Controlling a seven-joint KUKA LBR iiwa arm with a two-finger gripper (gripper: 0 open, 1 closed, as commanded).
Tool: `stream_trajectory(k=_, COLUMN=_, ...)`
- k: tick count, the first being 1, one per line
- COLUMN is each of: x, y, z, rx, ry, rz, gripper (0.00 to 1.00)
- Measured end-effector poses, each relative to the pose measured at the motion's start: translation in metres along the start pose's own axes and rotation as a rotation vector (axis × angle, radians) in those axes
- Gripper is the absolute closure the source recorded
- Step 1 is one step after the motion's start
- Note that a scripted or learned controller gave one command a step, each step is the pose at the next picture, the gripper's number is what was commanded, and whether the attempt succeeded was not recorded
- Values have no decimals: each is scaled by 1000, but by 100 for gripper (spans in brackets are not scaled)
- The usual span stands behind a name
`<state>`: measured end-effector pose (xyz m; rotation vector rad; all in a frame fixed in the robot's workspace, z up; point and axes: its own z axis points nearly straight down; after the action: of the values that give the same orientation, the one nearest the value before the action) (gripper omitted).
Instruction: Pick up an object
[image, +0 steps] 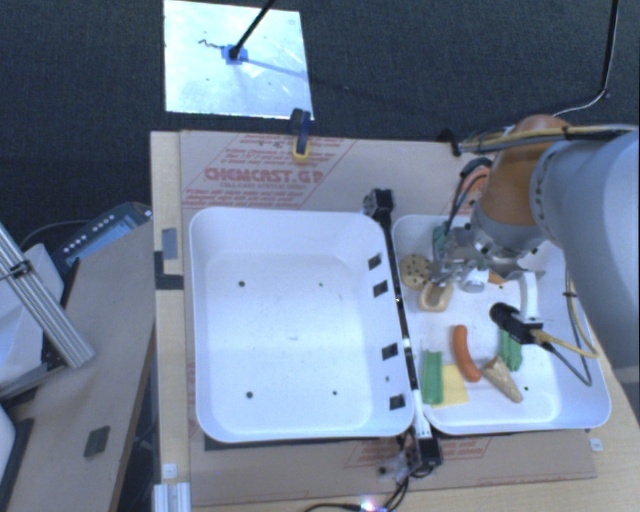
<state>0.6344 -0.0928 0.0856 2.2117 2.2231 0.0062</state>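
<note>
1. Dark speckled carpet surrounds the worktop (250, 165), a pale cardboard-faced board printed in red lettering, which carries two shallow white bins side by side.
2. At 9 o'clock lies the left bin (215, 400), glossy moulded plastic with rounded corners and a few small dark dots on its floor.
3. At 3 o'clock, the right bin (590, 400) holds all the loose things, so any pick has to come from there.
4. The grey arm, with its orange band, reaches in from 3 o'clock, and its pincer (450, 272) hangs low over the upper half of the right bin.
5. Whether the pincer is clenched or released I cannot tell; nothing is seen lifted in it, so I judge the pick not yet made.
6. Just beside the pincer, at its 8 o'clock, sit a tan perforated disc (415, 267) and a beige ring (434, 296), the likeliest targets.
7. Lower down, toward 6 o'clock, lie a smooth orange-red sausage (461, 351), a flat green block (431, 377) touching a yellow slab (455, 388), and a tan cone (501, 379).
8. What remains: closing on one thing and raising it clear of the bin.
</note>
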Motion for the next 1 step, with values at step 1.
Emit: stream_trajectory(k=1, x=8, y=-1, z=1, rx=4, ry=0, rz=0, gripper=100)
